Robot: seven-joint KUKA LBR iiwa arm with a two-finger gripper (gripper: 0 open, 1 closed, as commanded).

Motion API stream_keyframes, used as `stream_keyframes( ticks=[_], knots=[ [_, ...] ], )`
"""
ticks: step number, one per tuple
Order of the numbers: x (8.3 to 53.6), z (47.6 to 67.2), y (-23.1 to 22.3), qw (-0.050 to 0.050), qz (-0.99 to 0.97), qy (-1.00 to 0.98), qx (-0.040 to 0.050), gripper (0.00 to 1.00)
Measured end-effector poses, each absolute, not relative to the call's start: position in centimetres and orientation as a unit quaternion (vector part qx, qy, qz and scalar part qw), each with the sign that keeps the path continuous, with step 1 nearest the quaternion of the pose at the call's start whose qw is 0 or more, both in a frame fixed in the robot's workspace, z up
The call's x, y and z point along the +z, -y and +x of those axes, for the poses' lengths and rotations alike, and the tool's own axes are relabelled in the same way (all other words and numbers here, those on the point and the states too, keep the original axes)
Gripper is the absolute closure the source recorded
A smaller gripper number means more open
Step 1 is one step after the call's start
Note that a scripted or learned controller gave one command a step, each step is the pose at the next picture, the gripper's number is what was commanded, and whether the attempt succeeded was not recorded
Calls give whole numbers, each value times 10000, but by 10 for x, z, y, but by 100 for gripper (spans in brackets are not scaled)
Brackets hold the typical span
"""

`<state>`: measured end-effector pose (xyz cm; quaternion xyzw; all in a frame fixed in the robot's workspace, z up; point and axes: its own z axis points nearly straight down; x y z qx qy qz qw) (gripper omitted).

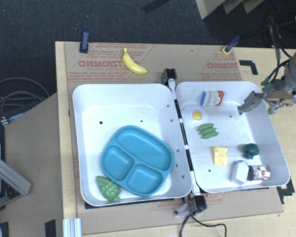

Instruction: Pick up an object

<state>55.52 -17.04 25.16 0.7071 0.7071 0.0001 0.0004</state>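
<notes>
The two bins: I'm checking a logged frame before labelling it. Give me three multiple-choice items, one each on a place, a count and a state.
1. Where does the blue divided plate lie?
A. in the left bin
B. in the right bin
C. on the cardboard by the banana

2. How many compartments does the plate have?
A. two
B. three
C. five

3. How does the gripper stand?
A. low inside the left bin
B. over the right bin's far right edge
C. touching the banana

Answers: 1 A, the plate rests beside the green bumpy object. 2 B, ridges split it in three. 3 B, it hangs near that bin's rim.
</notes>
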Motion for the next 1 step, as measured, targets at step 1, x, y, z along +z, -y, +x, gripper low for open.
stream_keyframes(
  ticks=[1],
  knots=[
    [168,505,140,-11,7072,-7070,-6,0]
  ],
)
